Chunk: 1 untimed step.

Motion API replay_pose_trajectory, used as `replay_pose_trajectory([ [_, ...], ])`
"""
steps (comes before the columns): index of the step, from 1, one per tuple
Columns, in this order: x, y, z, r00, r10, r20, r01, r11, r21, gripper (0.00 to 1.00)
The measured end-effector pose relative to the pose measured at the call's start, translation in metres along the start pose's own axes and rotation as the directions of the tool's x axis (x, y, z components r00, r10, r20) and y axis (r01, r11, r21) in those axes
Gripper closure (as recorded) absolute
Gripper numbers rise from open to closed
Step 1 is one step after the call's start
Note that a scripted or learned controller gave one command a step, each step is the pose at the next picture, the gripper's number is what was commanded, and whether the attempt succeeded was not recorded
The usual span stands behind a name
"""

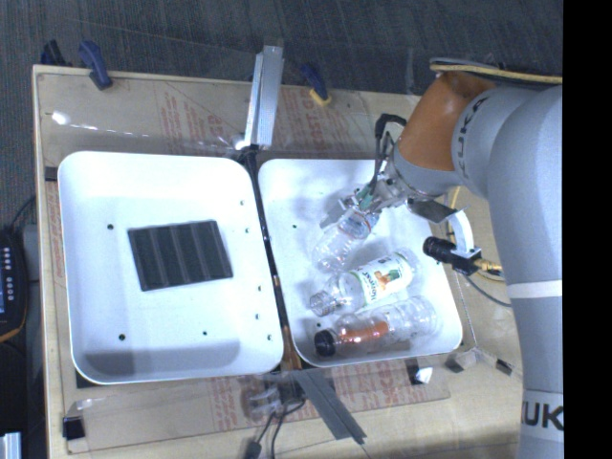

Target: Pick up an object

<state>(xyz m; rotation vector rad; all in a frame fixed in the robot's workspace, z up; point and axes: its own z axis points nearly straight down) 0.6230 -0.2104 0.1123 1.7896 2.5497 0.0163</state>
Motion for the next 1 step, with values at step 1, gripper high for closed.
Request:
replay_pose_trajectory([
  [1,-0.0031,0.0121,0.0016,1.0,-0.011,-0.011,0.011,1.0,0.009,0.0],
])
